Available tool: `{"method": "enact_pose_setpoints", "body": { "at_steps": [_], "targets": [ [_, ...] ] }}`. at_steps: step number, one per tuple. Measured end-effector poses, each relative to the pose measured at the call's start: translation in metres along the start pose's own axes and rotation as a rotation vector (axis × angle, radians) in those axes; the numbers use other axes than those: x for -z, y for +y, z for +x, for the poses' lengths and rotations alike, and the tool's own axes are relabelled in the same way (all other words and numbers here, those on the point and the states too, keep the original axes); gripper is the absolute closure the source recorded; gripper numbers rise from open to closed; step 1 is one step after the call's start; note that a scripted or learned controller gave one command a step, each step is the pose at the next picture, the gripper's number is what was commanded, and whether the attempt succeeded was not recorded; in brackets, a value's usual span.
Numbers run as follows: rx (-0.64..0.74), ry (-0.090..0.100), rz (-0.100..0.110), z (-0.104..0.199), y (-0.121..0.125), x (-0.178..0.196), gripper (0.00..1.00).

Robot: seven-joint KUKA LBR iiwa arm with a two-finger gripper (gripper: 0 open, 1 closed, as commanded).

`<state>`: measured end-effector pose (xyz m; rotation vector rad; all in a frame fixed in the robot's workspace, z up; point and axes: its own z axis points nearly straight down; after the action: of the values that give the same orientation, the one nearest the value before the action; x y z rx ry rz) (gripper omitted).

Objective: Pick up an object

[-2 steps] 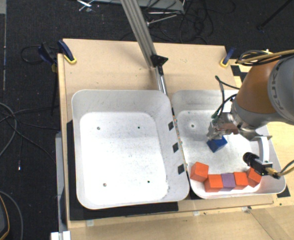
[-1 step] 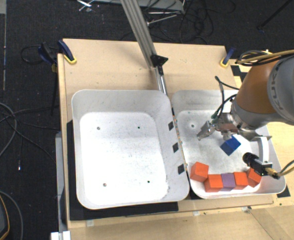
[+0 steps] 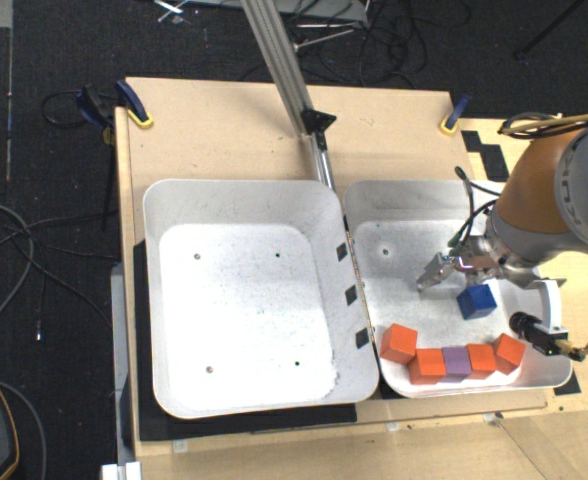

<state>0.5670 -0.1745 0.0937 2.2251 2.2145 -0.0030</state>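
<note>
We are looking at a blue cube (image 3: 477, 300) lying on the floor of the right bin (image 3: 394, 218), in the lower right part of the frame. It is sitting apart from the other blocks, tilted slightly, just below and to the right of our claw (image 3: 436, 276). The claw is hanging low over the bin floor, its grey metal tip pointing toward the left of the frame, and the cube is not sitting between its fingers. Whether those fingers are parted or pressed together we cannot tell from this angle.

Along the bottom wall of the same bin a row of blocks is lying close together: an orange block (image 3: 399, 343) at the left end, a second orange block (image 3: 428, 364) touching it lower down, a purple block (image 3: 456, 361) just beside that, then another orange block (image 3: 481, 359), and a last orange block (image 3: 510, 352) at the right end, tipped against the bin's curved corner.

Our arm (image 3: 549, 203), grey with its orange band, is reaching in from the right edge of the frame above the cube. The left bin (image 3: 174, 208) is occupying the middle left of the frame, and both bins are resting on the tan tabletop (image 3: 224, 133).
</note>
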Motion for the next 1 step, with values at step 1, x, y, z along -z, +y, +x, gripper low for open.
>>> {"method": "enact_pose_setpoints", "body": {
  "at_steps": [1],
  "targets": [
    [0.001,0.002,0.001,-0.0063,-0.0685,0.0022,0.0]
  ]
}}
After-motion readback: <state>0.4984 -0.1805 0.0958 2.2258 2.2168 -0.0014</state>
